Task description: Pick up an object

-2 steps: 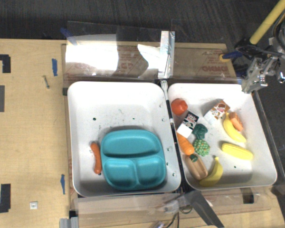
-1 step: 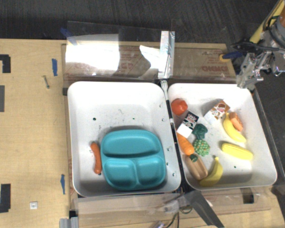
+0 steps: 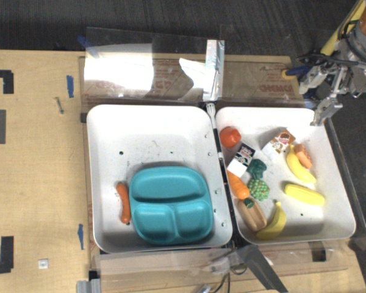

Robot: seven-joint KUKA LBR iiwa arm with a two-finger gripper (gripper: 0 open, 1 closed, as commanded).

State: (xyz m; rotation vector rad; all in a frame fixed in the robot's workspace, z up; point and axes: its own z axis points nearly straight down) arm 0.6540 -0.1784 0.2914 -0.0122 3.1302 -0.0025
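Nearest the camera, along the front edge of the right bin point(image 3: 344, 215), a curved banana point(image 3: 274, 220) lies against a brown wooden piece point(image 3: 251, 215), the two touching. That's a crowded corner, so a grab there risks catching both. Just behind them, a short yellow piece point(image 3: 304, 195) lies flat on bare white floor, well apart from its neighbours on most sides; I'd judge that the cleanest target, open room on either flank for a descent. To its left the clutter thickens: an orange carrot point(image 3: 238, 187), a green bumpy thing point(image 3: 260, 190), a dark teal item point(image 3: 256, 168) and a small black-and-white box point(image 3: 241, 157), all touching or nearly so.

Over in the left bin point(image 3: 104, 163), a teal divided tray point(image 3: 171, 204) sits toward the front with an orange sausage-shaped thing point(image 3: 124, 201) just beside its left rim.

Farther back in the right bin, a long banana point(image 3: 297, 166) has an orange piece point(image 3: 303, 157) lying on it, a small printed packet point(image 3: 282, 141) just behind, and a red tomato point(image 3: 230, 137) near the divider.

Farthest of all, the pincer point(image 3: 324, 110) hangs above the right bin's far right corner, nothing between its tips; whether it's spread or closed I cannot tell. It's well apart from every object, so the job is travel first: come forward over the chosen piece, square up across its narrow width, then drop straight.
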